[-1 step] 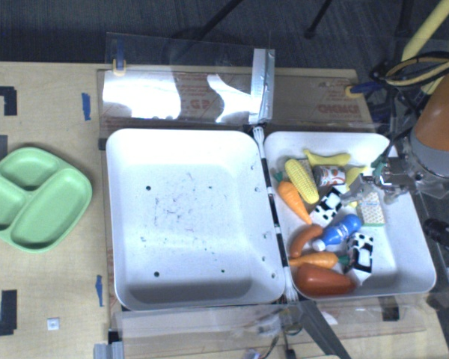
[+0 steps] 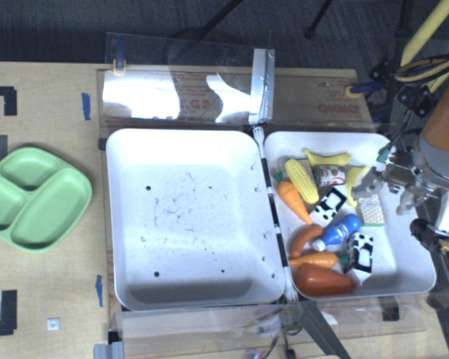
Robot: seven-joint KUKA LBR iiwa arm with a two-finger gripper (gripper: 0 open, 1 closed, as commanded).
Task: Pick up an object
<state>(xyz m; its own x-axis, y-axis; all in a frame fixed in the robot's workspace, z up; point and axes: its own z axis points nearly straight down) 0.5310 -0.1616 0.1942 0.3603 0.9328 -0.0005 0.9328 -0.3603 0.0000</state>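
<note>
Arm casing (image 2: 443, 155): showing grey, rounded, running off the right edge of the view.
Band (image 2: 441, 126): showing orange, curved, sitting above the grey wrist section.
Wrist hardware (image 2: 411, 182): showing pale metallic blocks and brackets, edges catching light.
Gripper (image 2: 374, 176): showing silver-grey metal parts with a darker tip; fine detail blurring out.
Lower fitting (image 2: 434, 234): showing black, rounded parts beneath the metal blocks.
Markings and screws: reading too small to make out.

bins (image 2: 187, 290): white glossy plastic | bench (image 2: 45, 290): matt pale wood | divided plate (image 2: 34, 198): smooth green plastic
</note>
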